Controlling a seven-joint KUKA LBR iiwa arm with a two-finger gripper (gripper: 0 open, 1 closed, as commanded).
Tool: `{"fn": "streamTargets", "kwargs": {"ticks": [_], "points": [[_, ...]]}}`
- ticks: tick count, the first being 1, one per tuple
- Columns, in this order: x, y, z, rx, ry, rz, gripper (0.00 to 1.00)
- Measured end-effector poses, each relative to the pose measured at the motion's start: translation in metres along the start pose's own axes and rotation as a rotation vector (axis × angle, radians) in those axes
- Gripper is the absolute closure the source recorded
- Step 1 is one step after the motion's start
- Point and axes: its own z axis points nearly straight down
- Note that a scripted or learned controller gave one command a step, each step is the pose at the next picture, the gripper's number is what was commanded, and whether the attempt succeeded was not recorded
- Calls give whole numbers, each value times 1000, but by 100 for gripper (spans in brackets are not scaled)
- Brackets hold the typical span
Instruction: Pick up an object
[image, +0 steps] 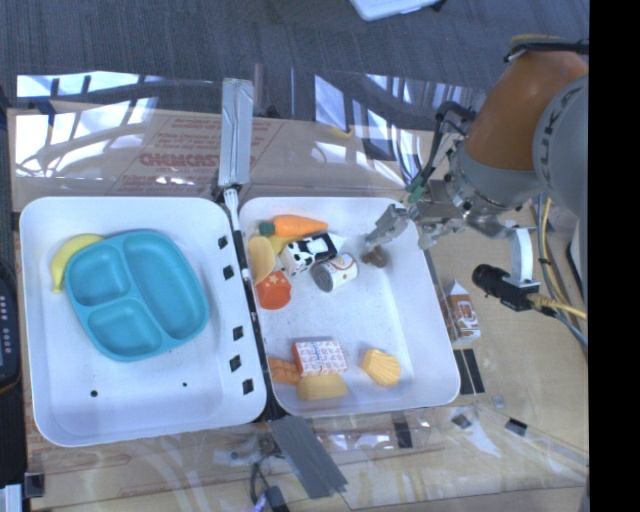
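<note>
The right bin (420, 330) holds several toy foods. An orange carrot (293, 226) lies at its back, with a black-and-white cow toy (307, 250) and a small white cup (338, 271) just in front of it. A pale yellow piece (261, 258) and a red-orange piece (273, 290) sit by the left wall. At the front lie a red-patterned box (320, 355), a yellow block (322, 386) and a ridged yellow piece (381, 367). My gripper (405, 245) hangs over the bin's back right corner, right of the cup, open with nothing between its fingers.
The left bin (60, 400) holds a blue divided plate (140, 292) and a yellow banana (68, 257) at its back left. A small carton (463, 312) lies on the bench right of the right bin. The middle of the right bin floor is bare.
</note>
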Motion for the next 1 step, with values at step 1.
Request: {"fn": "streamTargets", "kwargs": {"ticks": [1], "points": [[14,-68,133,8,4,-103,0]]}}
